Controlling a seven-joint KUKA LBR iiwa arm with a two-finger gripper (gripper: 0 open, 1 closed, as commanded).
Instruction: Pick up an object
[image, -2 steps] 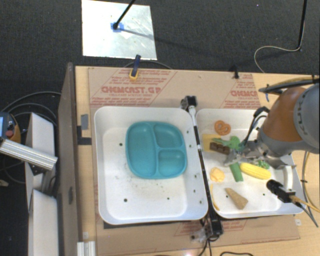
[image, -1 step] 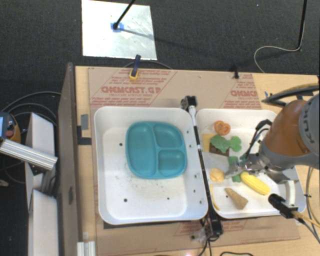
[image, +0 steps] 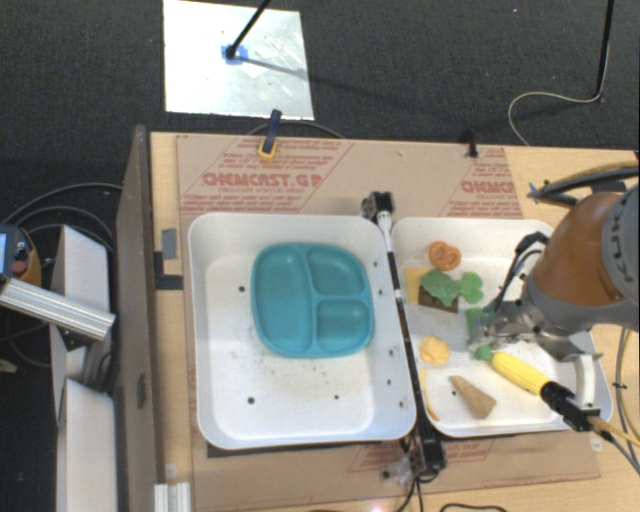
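Arm (image: 590, 265): enters from the right of the frame, over the right bin (image: 500, 428); orange band above the wrist
Gripper (image: 487, 330): low in the right bin, at right centre of the frame; whether it is released or clenched cannot be told
Corn (image: 518, 371): yellow, just below the gripper
Right bin, other things: orange piece (image: 445, 256); green piece (image: 452, 288); yellow lump (image: 434, 349); tan wedge (image: 473, 397)
Left bin (image: 225, 400): teal tray (image: 310, 300) at the frame's centre
Desk (image: 300, 175): cardboard under both bins
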